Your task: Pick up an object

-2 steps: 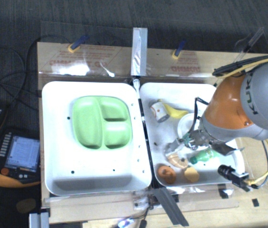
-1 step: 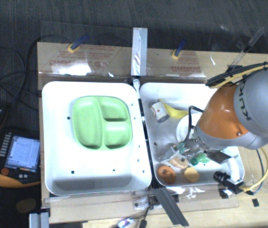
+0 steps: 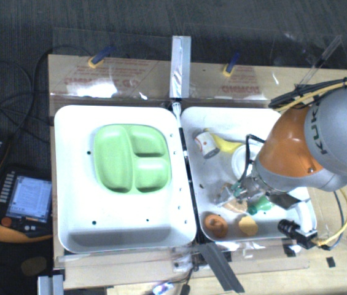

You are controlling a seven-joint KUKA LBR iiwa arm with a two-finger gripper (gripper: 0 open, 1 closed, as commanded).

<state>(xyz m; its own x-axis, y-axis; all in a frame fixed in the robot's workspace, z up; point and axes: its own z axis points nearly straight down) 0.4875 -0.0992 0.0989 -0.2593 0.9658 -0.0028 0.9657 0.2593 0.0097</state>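
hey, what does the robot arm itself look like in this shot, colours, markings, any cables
The arm is a bulky rounded grey shell with dark lettering, "KU" legible on it. Below that sits a glossy orange band above the wrist. Black and yellow cables run along its upper side. The gripper is a dark, compact assembly, too cluttered to detail.

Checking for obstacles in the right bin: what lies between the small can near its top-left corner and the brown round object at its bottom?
In the camera view, the stretch from the can down to the brown object is bare white bin floor.
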